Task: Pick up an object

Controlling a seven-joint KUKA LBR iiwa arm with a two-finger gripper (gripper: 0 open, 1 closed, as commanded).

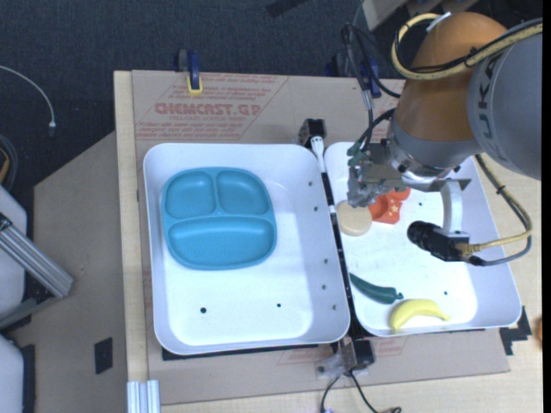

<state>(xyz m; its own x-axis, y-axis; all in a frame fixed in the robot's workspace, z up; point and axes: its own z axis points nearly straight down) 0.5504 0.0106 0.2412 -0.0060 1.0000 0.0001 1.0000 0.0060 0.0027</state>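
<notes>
Pincer working over the right bin.
Nearest, a yellow banana (pixel 417 313) is lying by the bin's (pixel 495 304) front rim; farther back, the pincer (pixel 368 188) is hanging over a beige disc (pixel 354 221) and red block (pixel 389 207), opening impossible to judge.

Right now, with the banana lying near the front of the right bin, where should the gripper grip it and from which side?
Probably across the middle of the banana, from straight above. It lies flat on its side, curved, in the right bin, with bare floor on both long sides. The dark green piece sits near its left end, so staying mid-length avoids it.
</notes>
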